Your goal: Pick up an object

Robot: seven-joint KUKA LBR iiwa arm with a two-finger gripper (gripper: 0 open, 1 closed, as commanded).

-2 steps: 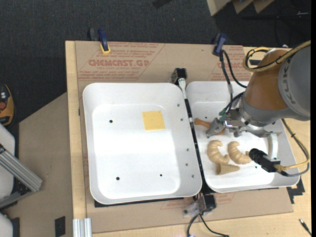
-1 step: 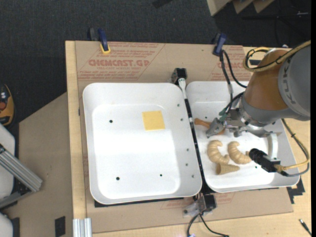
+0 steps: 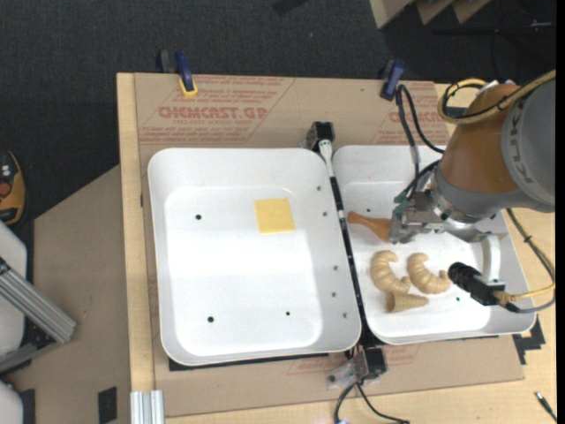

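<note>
Arm reaches in from the right, gripper (image 3: 405,227) low in the right bin (image 3: 375,168), near its upper left part. It sits right at the end of a brown piece (image 3: 369,223) that lies flat and points toward the divider. Likely target, since the gripper is lined up on that piece's near end. Cannot tell whether the gripper is open or closed, or whether the piece is actually caught; the wrist blocks the view there.

Two croissants (image 3: 386,270) (image 3: 427,274) and a cone (image 3: 406,302) lie clustered just below the gripper, touching one another. Tight cluster, so harder to take singly; the brown piece lies apart from them, an easier pick by my guess.

Left bin (image 3: 161,237) holds a yellow square (image 3: 274,215), flat, well apart from the arm, not in play.

Bins sit side by side on a board (image 3: 221,104) clamped to the counter, probably so nothing slides when the arm pushes down.

Judgement: grasp stage, nothing lifted yet.
</note>
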